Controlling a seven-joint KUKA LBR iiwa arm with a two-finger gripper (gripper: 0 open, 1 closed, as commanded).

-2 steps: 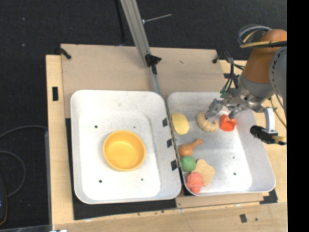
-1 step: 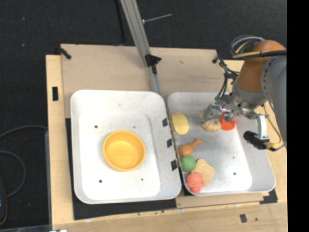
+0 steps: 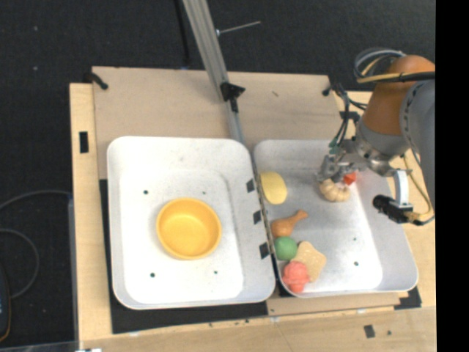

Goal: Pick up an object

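Observation:
My gripper [image 3: 335,173] hangs over the upper right part of the right bin [image 3: 366,255], directly above a small tan lumpy object [image 3: 335,191] that lies on the bin floor. A bit of red [image 3: 350,178] shows beside the fingers. Along the right bin's left side lie a pale yellow lemon-like piece [image 3: 273,188], a brown drumstick-shaped piece [image 3: 288,223], a green ball [image 3: 286,248], a pink-red fruit [image 3: 295,275] and a tan cracker-like piece [image 3: 312,259]. A yellow bowl [image 3: 189,228] sits in the left bin [image 3: 132,174].
A slanted metal pole [image 3: 209,46] rises from the back between the bins. The grey arm with its orange band [image 3: 396,101] comes in from the right. Bare bin floor lies in the right bin's lower right.

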